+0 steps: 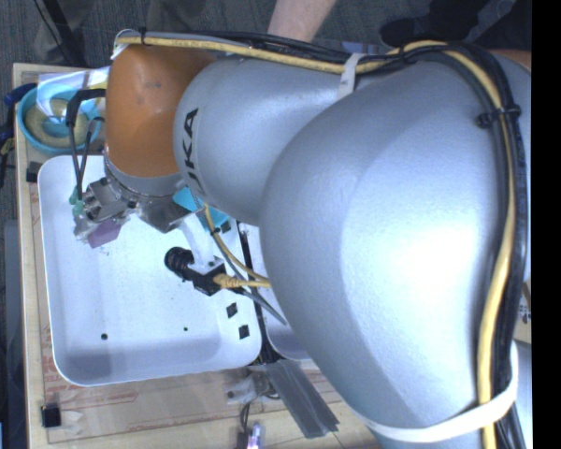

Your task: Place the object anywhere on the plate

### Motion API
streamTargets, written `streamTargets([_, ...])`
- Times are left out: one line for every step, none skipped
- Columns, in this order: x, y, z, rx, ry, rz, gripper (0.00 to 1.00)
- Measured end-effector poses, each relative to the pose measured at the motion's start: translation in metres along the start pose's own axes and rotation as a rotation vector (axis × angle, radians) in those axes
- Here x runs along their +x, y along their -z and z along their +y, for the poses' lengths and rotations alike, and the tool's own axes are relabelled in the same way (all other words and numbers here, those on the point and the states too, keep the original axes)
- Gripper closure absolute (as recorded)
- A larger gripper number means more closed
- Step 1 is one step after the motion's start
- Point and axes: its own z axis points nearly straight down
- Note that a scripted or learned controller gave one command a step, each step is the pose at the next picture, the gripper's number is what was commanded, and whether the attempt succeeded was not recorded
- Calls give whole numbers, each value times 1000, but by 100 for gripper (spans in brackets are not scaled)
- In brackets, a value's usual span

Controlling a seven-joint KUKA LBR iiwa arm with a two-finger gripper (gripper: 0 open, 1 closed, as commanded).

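The grey arm [355, 204] filled most of the camera view, its thick body sweeping in from the right and covering much of the bench [33, 251]. Its orange band [145, 110] sat near the upper left, over the far edge of the left bin [122, 344]. Below the band the wrist ended in the gripper [98, 215], which hung low over the upper left part of that bin, close to its left wall. A small purple object [103, 232] showed right at the gripper's tip, touching or nearly touching the metal parts there; I could not tell whether the fingers were spread or closed, nor whether they actually had hold of the purple object or it merely lay beneath them. A plate [42, 120] with a blue rim and a pale yellowish middle sat beyond the top left corner of the bin, partly hidden by the orange band and by dark cables [79, 138] that ran down toward the gripper. The purple object was apart from the plate, nearer the camera, inside the bin's outline. A black fitting [179, 262] with a yellow cable [229, 260] hung under the arm over the middle of the left bin, whose white floor lay in shadow lower down. Only a sliver of the right bin [285, 349] showed beneath the arm.
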Motion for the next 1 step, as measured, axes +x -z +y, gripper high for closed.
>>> streamTargets([-61,23,18,0,-95,0,100])
